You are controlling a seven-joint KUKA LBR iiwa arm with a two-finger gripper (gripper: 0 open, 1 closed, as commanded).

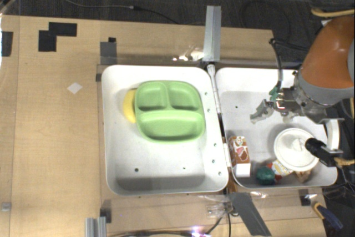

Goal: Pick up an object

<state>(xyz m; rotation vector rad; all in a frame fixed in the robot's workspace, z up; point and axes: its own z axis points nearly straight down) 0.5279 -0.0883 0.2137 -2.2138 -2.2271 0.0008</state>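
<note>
- The table (pixel 55 136) is pale wood, and two shallow white bins sit on it side by side, touching along a shared middle edge.
- The left bin (pixel 161 172) holds a green divided plate (pixel 168 110) lying flat in its upper half, with three compartments facing up.
- A yellow object (pixel 128 106) pokes out from under the plate's left edge; most of it is hidden, so its kind is unclear.
- The right bin (pixel 244 91) holds a cluster of things along its lower edge.
- A small carton (pixel 240 150) with red and white print lies in the lower left corner of that bin, just beside the middle edge.
- A dark green rounded object (pixel 265 175) sits right of the carton, against the bin's lower wall.
- A white round bowl (pixel 294 149) stands just right of the green object, near the bin's lower right corner; a black part of the arm crosses its right rim.
- Something small with red and brown colours peeks out between the green object and the bowl, too hidden to name.
- The arm (pixel 331 64) reaches in from the right, its orange band above the upper right part of the right bin.
- The claw (pixel 265 110) hangs over the bare middle of the right bin, above and left of the bowl, apart from all the objects.
- Whether the claw is spread or closed cannot be told; nothing is visible in it.
</note>
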